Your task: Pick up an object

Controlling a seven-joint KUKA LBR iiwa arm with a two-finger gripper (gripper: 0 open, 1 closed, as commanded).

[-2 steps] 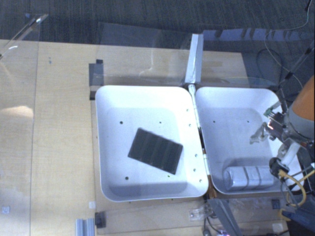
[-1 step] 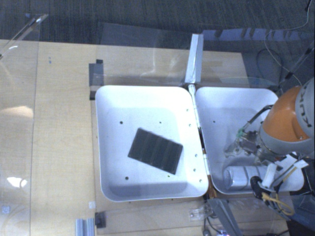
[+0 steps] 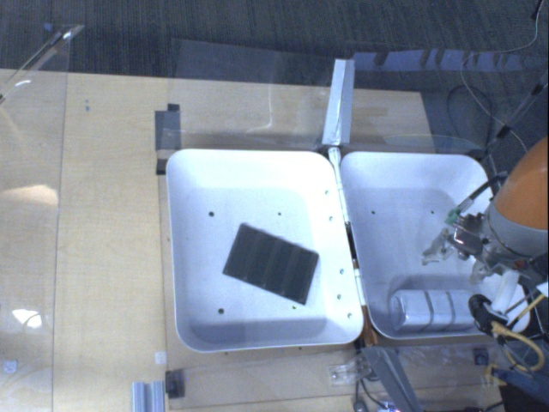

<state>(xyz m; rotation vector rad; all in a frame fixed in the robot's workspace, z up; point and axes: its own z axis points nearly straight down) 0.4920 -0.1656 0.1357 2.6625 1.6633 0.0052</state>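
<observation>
Two shallow white plastic bins sit side by side on the pale wooden desk (image 3: 94,256). The left bin (image 3: 184,230) holds one flat, dark, ribbed rectangular pad (image 3: 271,263), lying tilted at frame centre. The right bin (image 3: 386,187) holds one silvery, rounded block (image 3: 431,309) at lower right. One hand (image 3: 448,245) hovers above the block; whether it is clenched or released cannot be told

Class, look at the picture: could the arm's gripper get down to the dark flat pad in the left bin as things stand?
Probably yes. The pad lies alone and uncovered on the left bin floor; the gripper hangs over the right bin, with just the low divider between.
</observation>
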